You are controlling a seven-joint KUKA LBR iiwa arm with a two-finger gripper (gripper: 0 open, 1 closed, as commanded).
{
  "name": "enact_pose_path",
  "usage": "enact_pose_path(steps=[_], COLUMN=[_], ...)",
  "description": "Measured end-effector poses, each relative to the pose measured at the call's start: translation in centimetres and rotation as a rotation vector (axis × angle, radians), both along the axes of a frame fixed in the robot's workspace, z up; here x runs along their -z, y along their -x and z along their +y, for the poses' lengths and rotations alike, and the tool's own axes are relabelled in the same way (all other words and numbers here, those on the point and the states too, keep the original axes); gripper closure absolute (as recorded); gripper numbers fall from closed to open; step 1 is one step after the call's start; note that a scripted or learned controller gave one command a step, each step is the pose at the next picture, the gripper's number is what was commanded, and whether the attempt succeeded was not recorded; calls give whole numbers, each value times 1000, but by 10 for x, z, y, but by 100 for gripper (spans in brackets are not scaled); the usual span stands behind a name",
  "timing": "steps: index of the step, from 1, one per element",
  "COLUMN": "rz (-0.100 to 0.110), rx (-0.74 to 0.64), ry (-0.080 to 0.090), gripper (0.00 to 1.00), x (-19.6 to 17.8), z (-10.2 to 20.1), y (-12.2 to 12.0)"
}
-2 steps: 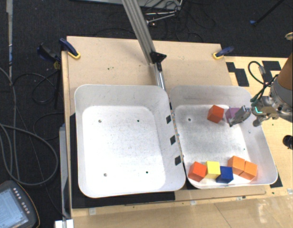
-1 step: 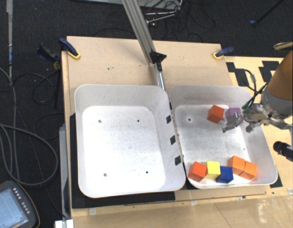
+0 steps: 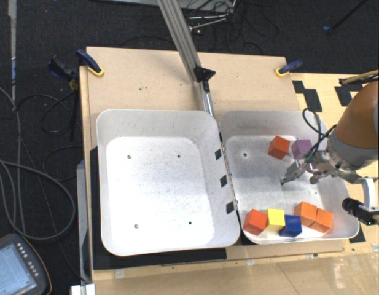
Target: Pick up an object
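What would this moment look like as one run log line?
stage: approach | pincer: low in right bin, below purple block and orange block, nothing held | remaining blocks: front edge of bin | left bin: no blocks

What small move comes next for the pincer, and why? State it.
Probably slide the pincer up and slightly left toward the orange block, then lower onto it. The pincer sits over bare floor of the right bin below that block and the purple block, with nothing between its fingers.
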State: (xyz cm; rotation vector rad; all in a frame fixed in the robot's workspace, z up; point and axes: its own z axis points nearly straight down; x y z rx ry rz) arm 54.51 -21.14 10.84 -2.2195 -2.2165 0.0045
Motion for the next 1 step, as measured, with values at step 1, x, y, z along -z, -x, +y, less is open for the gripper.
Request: enact_pose_path(steps=[1], rz=[-4], rx=[-1], ry=[1], gripper=[0], x=[14], z=[1], y=[0])
